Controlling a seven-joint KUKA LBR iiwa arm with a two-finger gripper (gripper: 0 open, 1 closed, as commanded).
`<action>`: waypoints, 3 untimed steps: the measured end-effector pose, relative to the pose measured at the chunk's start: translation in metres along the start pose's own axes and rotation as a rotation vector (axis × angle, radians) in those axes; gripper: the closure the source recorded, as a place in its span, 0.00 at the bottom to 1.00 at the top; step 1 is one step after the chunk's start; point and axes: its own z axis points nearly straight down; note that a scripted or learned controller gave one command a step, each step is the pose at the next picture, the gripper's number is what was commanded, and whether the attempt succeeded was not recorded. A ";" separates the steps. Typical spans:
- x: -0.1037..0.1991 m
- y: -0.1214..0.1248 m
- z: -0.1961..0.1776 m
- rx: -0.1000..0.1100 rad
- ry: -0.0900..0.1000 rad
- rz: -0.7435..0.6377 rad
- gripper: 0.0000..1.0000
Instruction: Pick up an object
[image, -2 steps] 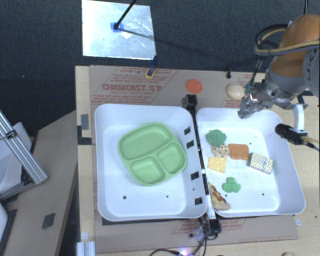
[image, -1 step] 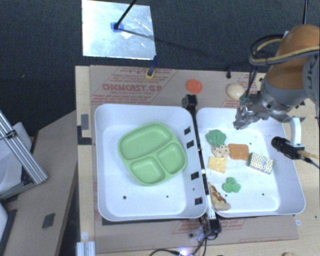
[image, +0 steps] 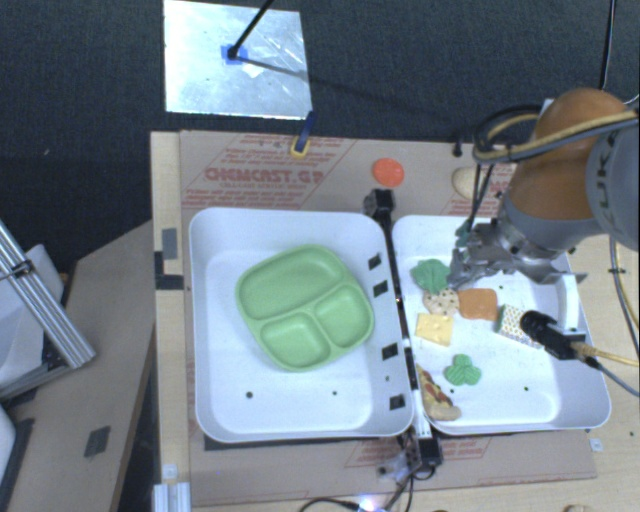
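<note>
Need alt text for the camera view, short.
A grey arm's two-finger gripper reaches from the right into the right white bin, among small toy foods: a green leafy piece, an orange block and a yellow cheese wedge. The left white bin holds a green divided plastic plate.

Dark carpet floor (image: 70, 110); shiny metal sheet (image: 238, 62) on it; tan wooden bench (image: 120, 400).

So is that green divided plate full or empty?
Empty. The green divided plate in the left bin shows three bare compartments; the food pieces lie in the right bin.
</note>
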 end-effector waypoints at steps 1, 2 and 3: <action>0.017 -0.031 -0.003 -0.002 -0.001 0.001 1.00; 0.018 -0.021 0.003 -0.006 -0.002 0.001 1.00; 0.015 -0.030 -0.009 -0.007 -0.002 0.006 1.00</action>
